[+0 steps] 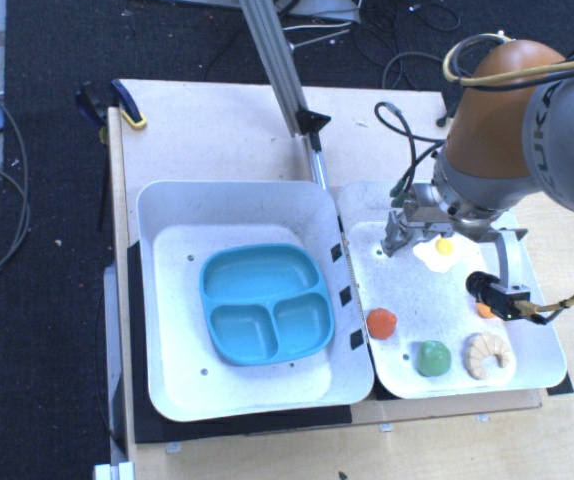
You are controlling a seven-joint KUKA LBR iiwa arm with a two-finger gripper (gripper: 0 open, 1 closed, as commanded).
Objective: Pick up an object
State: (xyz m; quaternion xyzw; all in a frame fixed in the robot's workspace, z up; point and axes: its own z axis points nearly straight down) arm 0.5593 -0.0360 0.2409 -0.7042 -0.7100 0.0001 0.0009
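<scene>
Three toys (433, 357) lie clear of the hand (399, 236).

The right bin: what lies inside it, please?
Inside the right bin lie a red-orange ball, a green ball, a shrimp and a fried egg. The pincer and arm cover the bin's far part.

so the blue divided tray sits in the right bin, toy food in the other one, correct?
Not quite: the camera view shows the blue divided tray in the left bin. The toy food, such as the green piece and shrimp, lies in the right bin.
</scene>
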